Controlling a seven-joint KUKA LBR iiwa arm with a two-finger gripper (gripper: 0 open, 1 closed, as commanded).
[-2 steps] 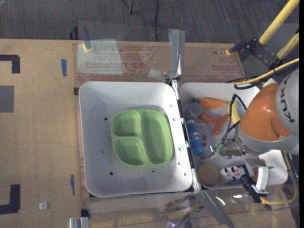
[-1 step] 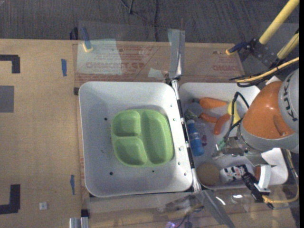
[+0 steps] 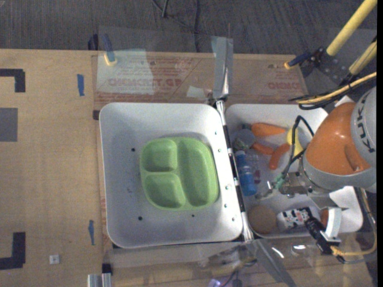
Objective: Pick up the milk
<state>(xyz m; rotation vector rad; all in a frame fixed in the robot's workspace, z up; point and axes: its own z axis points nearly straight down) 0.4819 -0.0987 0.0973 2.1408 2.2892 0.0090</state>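
- I see the milk carton [image 3: 294, 217] at the right bin's [image 3: 353, 215] near edge, beside a brown disc [image 3: 262, 218].
- The arm [image 3: 338, 148] covers the claw; its grip I cannot tell.
- Carrots [image 3: 272, 142] and a blue bottle [image 3: 245, 172] crowd that bin.
- The left bin [image 3: 119, 160] holds a green divided plate [image 3: 178, 172].

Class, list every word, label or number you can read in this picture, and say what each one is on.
"KU": arm, letters cut off at the picture's edge.
Red print on the cardboard behind the bins: seen upside down, too blurred to read.
Milk carton: dark markings, too small to read.
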